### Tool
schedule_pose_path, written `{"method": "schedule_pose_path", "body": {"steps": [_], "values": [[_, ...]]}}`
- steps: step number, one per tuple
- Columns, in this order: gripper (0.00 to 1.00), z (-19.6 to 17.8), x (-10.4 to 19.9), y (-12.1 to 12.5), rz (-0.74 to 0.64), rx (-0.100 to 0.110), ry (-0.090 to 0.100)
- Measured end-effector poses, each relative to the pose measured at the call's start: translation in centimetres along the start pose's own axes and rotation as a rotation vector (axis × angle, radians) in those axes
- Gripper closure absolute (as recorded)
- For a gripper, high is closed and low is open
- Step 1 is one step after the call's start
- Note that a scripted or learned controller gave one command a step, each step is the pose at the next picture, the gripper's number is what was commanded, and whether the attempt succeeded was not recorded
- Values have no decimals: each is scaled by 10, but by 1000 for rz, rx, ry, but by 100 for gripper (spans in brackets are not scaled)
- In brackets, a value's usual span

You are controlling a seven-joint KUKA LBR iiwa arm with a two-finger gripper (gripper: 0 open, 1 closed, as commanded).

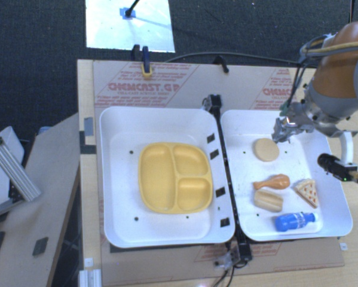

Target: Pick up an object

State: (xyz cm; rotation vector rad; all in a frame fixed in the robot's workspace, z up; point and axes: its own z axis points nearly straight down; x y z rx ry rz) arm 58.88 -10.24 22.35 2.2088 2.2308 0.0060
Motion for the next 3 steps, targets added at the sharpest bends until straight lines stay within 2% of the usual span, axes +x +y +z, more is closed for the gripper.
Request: {"method": "schedule_pose_path", "body": {"steps": [1,2,3], "values": [[100,-8,62,5,-1,1,1],[100,0,114,4,1,3,0],[100,-11,166,14,0,1,1]]}}
